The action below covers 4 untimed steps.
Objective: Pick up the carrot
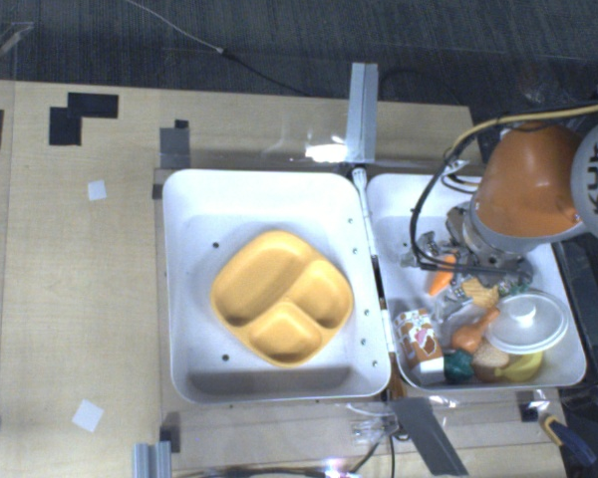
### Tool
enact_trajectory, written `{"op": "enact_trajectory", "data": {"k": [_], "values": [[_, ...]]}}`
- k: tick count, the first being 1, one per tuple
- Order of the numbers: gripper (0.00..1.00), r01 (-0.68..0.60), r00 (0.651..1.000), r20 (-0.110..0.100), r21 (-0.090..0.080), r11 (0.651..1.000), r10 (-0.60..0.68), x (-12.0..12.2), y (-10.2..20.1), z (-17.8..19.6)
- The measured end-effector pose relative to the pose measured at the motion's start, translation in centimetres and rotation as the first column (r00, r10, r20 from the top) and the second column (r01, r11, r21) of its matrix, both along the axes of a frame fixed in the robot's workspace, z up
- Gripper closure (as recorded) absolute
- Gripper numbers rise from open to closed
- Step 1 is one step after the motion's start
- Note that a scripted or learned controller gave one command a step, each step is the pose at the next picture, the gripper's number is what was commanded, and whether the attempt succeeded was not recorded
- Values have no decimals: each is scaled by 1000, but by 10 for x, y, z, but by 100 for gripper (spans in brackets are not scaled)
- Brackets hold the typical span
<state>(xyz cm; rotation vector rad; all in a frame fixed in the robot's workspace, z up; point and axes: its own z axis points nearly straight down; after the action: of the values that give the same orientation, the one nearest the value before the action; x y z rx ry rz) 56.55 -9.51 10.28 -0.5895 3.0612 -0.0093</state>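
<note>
Camera view: the arm is down in the right bin (568, 366), its claw (456, 267) buried under the wrist, so whether it is spread or closed I cannot tell. The carrot (440, 281), a small orange taper, lies just beneath. Risk: crowded smooth plastic toys could get nudged or grabbed instead. The yellow divided tray (279, 297) looks glossy and rounded.

The pale wooden bench (70, 297) carries two shallow white bins, touching side by side. The left bin (194, 366) is the wider one; the right bin (391, 202) sits against its edge. Small white squares of paper (98, 190) lie on the bare wood to the left, with black patches (81, 116) near the far edge.
</note>
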Motion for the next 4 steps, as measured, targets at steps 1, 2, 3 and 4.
{"op": "enact_trajectory", "data": {"k": [1, 2, 3, 4], "values": [[0, 464, 886, -11, 2, 886, -464, 10, 8, -13], [100, 459, 889, -2, 9, 888, -459, 14, 11, 0], [100, 598, 801, -13, 12, 801, -598, 22, 68, 86], [0, 600, 800, -16, 9, 800, -600, 21, 66, 84]]}}
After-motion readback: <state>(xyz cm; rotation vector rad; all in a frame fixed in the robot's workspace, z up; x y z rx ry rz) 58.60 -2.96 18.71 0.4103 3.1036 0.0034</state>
